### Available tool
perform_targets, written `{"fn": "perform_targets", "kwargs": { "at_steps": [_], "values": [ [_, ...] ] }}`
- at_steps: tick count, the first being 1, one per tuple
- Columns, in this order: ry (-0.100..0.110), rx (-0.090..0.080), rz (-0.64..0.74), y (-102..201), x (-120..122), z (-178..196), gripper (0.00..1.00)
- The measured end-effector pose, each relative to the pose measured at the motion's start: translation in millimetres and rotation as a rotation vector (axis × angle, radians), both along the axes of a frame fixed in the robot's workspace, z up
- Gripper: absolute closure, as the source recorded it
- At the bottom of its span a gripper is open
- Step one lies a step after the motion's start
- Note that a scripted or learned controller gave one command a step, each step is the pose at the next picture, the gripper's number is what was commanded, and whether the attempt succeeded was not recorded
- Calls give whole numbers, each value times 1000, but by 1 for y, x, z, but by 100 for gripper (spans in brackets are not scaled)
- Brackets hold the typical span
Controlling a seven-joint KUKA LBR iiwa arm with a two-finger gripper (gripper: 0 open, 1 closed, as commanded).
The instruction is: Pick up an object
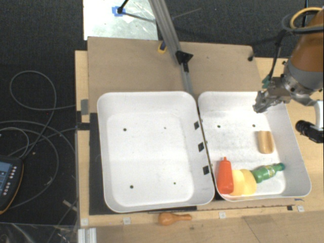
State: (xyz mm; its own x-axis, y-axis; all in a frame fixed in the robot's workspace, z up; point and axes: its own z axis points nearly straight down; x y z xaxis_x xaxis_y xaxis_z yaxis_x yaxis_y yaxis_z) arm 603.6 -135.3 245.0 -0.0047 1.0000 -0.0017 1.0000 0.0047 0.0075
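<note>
While unlabelled, orange bottle (upright-capped)

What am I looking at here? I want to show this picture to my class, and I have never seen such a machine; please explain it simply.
This is one photo from a camera fixed above a workbench, looking down at a slant. The grey and orange shape at the right is a robot arm; its gripper, a two-finger claw, hangs over the right bin's far edge with nothing seen in it. Two shallow white trays, called bins, sit side by side. The right bin holds a tan block, a red bottle, a yellow object and a green bottle. The left bin sits beside it. A small orange object lies on the bench in front of the bins.
</note>
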Motion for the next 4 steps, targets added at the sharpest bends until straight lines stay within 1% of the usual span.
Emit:
{"fn": "perform_targets", "kwargs": {
  "at_steps": [1, 2, 3, 4],
  "values": [
    [4, 3, 6, 54, 5, 5, 100],
    [7, 4, 5, 99, -3, 7, 100],
    [6, 4, 6, 152, -1, 10, 100],
    [6, 4, 5, 199, -2, 6, 100]
  ]
}}
